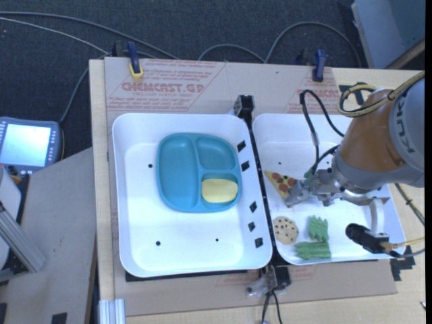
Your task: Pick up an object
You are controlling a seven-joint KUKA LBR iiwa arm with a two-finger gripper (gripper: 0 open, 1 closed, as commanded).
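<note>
A board-topped bench (169, 86) carries two white bins, left (135, 235) and right (283, 130), touching side by side.

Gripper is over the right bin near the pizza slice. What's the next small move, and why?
Probably lower the gripper straight down and slightly toward the pizza slice. It sits in the right bin just beside that slice, with nothing visibly between its fingers. The cookie and the green pieces lie farther toward the bin's front edge, so the slice looks like the closest target.
</note>
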